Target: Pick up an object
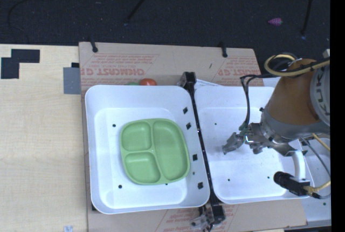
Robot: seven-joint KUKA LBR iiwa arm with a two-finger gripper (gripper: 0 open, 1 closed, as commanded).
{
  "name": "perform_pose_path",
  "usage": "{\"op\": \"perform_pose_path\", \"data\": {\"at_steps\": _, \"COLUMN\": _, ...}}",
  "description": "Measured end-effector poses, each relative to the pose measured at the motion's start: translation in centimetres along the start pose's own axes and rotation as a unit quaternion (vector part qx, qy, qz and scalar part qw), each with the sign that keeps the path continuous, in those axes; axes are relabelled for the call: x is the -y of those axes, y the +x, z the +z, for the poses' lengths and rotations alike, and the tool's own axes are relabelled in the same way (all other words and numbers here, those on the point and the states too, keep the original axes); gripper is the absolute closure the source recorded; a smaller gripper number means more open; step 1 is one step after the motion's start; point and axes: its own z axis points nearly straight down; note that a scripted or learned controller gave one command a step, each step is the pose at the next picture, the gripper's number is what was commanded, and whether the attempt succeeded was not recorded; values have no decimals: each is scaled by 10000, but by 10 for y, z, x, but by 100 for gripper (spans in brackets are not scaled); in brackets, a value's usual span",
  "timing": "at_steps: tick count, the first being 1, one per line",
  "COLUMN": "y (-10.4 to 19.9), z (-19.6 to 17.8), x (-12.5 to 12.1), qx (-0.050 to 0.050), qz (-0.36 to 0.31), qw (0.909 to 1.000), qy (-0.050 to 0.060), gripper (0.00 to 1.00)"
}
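A green plate (154,150) with three compartments lies flat in the middle of the left bin (102,112). My gripper (233,144) hangs low over the floor of the right bin (226,107), left of that bin's centre, pointing left toward the divider. The grey arm with its orange band reaches in from the right and covers the bin's right part. Nothing shows between the gripper's tips.
A small red-orange thing (147,82) peeks out behind the back wall of the left bin, on the cardboard (161,63). A black divider rail (197,139) runs between the two bins. Pale bench top lies to the left.
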Motion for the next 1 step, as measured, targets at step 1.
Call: {"op": "perform_pose_path", "data": {"at_steps": 1, "y": 9, "z": 62, "x": 1, "qx": -4, "qz": -6, "qw": 10000, "qy": 4, "gripper": 0}}
